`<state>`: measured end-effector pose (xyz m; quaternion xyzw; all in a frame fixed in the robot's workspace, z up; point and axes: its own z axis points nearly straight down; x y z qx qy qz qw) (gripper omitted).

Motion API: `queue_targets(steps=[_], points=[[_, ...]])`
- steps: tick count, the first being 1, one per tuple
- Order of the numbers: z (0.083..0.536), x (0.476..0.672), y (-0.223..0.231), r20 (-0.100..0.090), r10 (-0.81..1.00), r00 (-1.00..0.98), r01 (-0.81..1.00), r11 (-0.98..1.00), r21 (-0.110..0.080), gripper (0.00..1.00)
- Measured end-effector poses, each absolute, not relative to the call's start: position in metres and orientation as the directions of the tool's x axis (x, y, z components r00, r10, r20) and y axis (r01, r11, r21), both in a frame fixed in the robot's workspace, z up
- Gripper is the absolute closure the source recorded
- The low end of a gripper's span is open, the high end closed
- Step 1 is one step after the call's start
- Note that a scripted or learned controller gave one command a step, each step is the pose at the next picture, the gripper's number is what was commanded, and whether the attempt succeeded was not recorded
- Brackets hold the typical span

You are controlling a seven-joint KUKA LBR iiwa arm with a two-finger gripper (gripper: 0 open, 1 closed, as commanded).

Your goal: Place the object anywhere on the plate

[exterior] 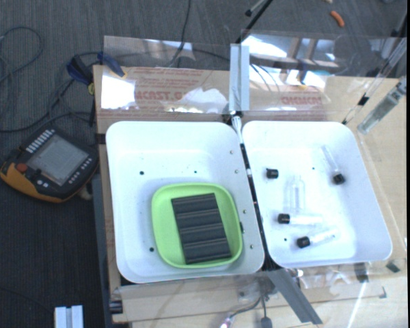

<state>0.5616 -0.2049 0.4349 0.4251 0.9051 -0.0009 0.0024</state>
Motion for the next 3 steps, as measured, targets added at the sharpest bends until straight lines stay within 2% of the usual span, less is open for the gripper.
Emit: queue_targets(steps=[1,2,3], points=[[0.435,0.558,-0.184,-0.004,0.641,-0.767,0.641,0.767,0.000,0.00],[0.435,0.553,-0.177,-0.004,0.428,-0.904,0.428,0.904,0.000,0.00],[0.435,0.573,-0.197,-0.006,0.143,-0.990,0.143,0.990,0.000,0.00]])
